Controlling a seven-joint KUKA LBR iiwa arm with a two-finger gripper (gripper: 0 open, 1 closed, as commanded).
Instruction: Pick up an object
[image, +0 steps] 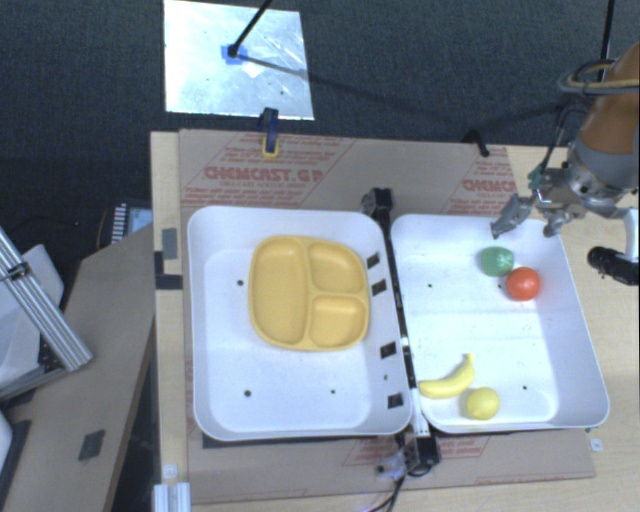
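Currently the two-finger gripper (531, 218) hangs over the far right corner of the right shallow white bin (560, 330), fingers spread apart with nothing between them. Just below it lie a green round fruit (495, 261) and an orange-red round fruit (523, 284), touching each other. Near that bin's front edge sit a yellow plastic banana (448, 380) and a yellow lemon-shaped ball (482, 403), close together. A yellow three-compartment plate (306, 292) rests in the left shallow white bin (215, 330).
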